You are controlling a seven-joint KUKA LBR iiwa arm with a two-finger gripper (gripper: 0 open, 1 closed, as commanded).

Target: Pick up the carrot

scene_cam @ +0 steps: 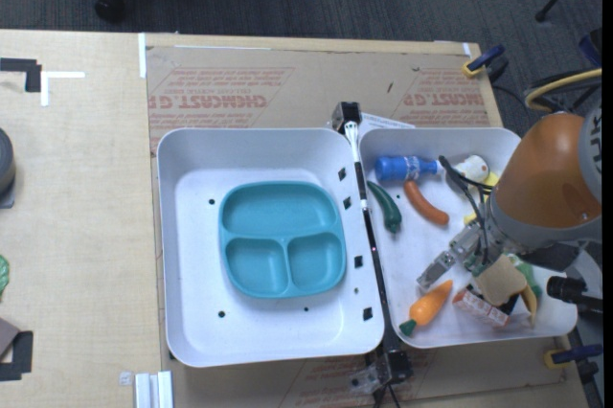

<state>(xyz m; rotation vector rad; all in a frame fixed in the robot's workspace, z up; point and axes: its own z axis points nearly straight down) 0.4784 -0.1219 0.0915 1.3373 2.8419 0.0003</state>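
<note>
The carrot (430,305) lies flat on the floor of the right bin (402,253), lower right of the frame, near the bin's bottom edge. Its orange body points up and right, and the green leafy end sits at the lower left by the bin wall. Not lifted, so the pick is not done.

The gripper (433,276) hangs just above and slightly up-right of the carrot, at the end of the arm (546,186) that comes in from the right edge. The metal fingers point down and left toward the carrot. They look slightly apart with nothing between them, so I read the hand as open and empty. The tips are close to the carrot's thick end, but I can't say whether they touch it.

Other stuff in the same bin: a blue bottle (404,169) at the top, a green pepper (387,205) by the divider, a sausage (426,203) in the middle, a white piece (473,170) at upper right, and a cluttered pile (498,296) of food toys under the wrist, just right of the carrot.

The left bin (182,243) holds a teal divided plate (283,238), not involved.

Progress judgement: the approach is roughly done, and the close, grasp and lift are all left. The pile right next to the carrot could get bumped.
</note>
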